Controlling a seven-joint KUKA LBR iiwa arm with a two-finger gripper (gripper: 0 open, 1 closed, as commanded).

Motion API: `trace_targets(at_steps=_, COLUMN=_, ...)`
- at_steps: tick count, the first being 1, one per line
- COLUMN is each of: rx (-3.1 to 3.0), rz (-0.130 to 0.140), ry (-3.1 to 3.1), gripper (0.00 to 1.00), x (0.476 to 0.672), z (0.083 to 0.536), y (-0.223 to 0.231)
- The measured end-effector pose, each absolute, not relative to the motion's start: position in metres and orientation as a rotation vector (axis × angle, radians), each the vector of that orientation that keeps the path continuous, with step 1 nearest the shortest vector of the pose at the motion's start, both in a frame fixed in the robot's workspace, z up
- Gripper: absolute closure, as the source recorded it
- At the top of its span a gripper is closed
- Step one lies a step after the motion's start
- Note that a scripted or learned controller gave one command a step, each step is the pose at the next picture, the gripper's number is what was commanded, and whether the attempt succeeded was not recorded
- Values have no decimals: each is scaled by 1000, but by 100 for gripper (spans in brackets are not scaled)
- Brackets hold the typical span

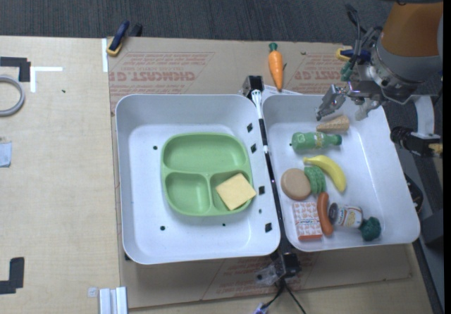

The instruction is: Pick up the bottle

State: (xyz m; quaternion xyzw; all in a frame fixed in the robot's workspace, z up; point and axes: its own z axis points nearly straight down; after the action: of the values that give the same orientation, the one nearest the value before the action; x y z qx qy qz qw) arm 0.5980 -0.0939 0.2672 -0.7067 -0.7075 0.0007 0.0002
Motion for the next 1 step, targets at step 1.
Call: trace_targets(at_steps=1, rx=-2220, rz=3, ry=-2224, gripper=100, x=598, z=277, y=-94)
